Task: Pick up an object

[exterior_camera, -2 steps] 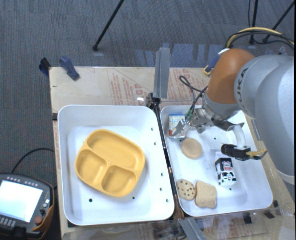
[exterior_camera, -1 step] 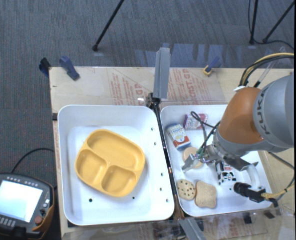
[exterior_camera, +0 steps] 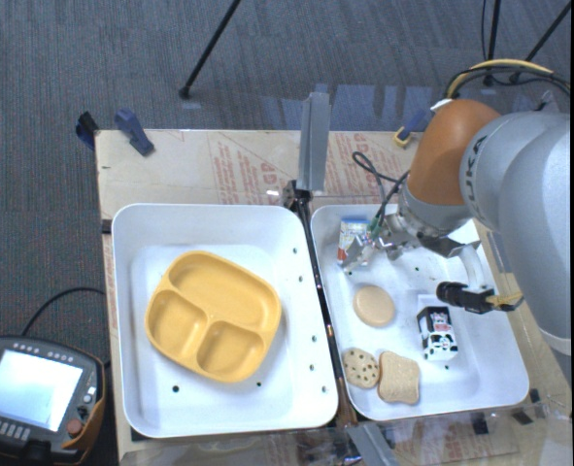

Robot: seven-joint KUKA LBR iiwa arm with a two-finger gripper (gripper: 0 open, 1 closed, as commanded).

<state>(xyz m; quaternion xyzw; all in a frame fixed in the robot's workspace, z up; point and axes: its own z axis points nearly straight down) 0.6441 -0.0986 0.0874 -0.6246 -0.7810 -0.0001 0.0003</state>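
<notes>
Two white bins sit side by side. Nearest in the right bin (exterior_camera: 500, 377) lie a chocolate-chip cookie (exterior_camera: 360, 367) and bread slice (exterior_camera: 399, 378); farther, a round biscuit (exterior_camera: 375, 306), then a small carton (exterior_camera: 353, 237) just left of the gripper (exterior_camera: 372, 250), whose fingers I cannot make out. Left bin (exterior_camera: 136, 357): yellow divided plate (exterior_camera: 213, 315).

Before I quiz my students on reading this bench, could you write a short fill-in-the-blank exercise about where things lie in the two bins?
1. The yellow divided tray lies in the ____ bin as the camera sees it.
2. The tray has ____ compartments.
3. The chocolate-chip cookie touches a slice of ____ on its right.
4. The gripper is beside the small ____ carton at the right bin's far end.

Missing words: left; three; bread; milk
</notes>
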